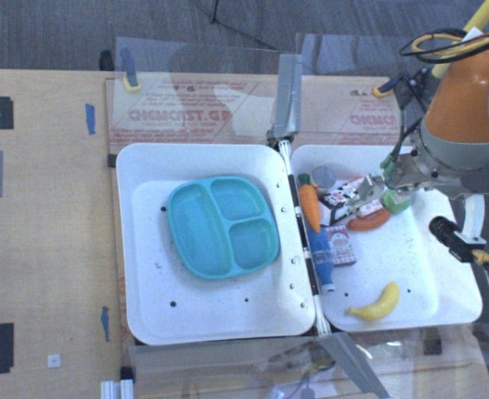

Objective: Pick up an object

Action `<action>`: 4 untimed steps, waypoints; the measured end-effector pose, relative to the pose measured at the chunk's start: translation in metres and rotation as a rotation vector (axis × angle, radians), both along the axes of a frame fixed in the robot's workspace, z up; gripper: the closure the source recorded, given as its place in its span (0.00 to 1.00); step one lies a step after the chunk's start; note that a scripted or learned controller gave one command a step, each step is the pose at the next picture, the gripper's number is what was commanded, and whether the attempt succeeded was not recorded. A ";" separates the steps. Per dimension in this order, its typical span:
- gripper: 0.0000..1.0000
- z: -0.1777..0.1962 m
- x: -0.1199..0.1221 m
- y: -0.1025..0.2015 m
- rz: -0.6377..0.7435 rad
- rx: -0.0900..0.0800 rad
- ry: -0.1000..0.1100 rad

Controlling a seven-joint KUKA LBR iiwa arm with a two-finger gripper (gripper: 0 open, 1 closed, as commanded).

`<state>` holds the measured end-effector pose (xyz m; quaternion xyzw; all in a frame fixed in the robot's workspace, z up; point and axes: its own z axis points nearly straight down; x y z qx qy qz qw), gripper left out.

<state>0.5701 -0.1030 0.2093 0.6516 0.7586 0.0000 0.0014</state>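
The gripper (363, 196) reaches low into the right bin (444, 306), among the carrot (309, 206), sausage (369, 220) and card (341, 194). Its grip cannot be told. Nothing looks lifted yet; picking 1 object remains.

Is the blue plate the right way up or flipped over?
Right way up: the blue plate lies flat in the left bin, its three hollow sections facing up.
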 end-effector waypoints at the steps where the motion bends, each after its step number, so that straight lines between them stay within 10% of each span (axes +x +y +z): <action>1: 0.00 -0.102 0.003 -0.025 0.042 -0.003 -0.017; 2: 0.00 -0.115 0.040 -0.040 -0.026 -0.003 -0.006; 3: 1.00 -0.101 0.044 -0.042 -0.027 -0.011 -0.022; 4: 0.00 -0.102 0.044 -0.043 -0.027 -0.012 -0.021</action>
